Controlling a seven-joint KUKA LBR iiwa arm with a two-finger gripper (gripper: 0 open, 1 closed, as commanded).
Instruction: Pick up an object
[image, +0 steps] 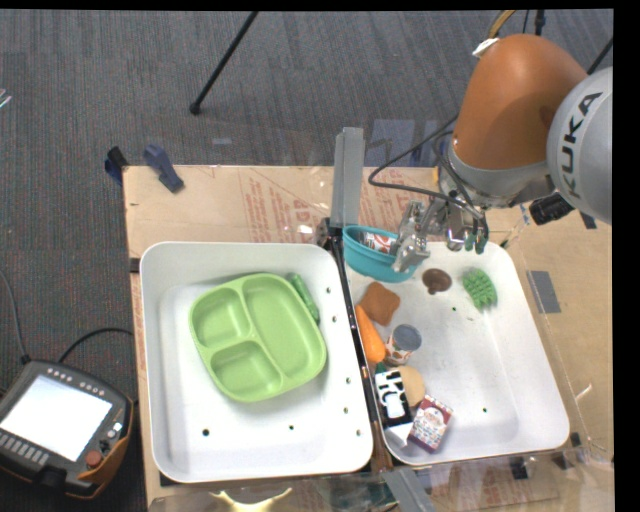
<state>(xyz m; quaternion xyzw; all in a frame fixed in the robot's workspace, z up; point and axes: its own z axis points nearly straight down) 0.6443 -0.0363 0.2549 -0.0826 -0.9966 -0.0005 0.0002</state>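
Observation:
My gripper (440, 240) hangs over the back of the right bin (500, 390), its fingers apart with nothing between them. One finger (410, 245) stands against the rim of a teal bowl (365, 258) in the bin's back left corner. Just in front of the gripper lie a small brown round piece (436, 280) and a green bristly brush (481, 289). Along the bin's left side sit a brown block (379, 301), an orange carrot (370, 337), a small cup (405, 342), a black-and-white item (392, 392) and a red-and-white box (428, 424).
The left bin (170, 420) holds a light green divided plate (258, 335). A grey upright post (348, 180) stands behind the divider between the bins. A pendant with a screen (55, 425) lies on the floor at lower left.

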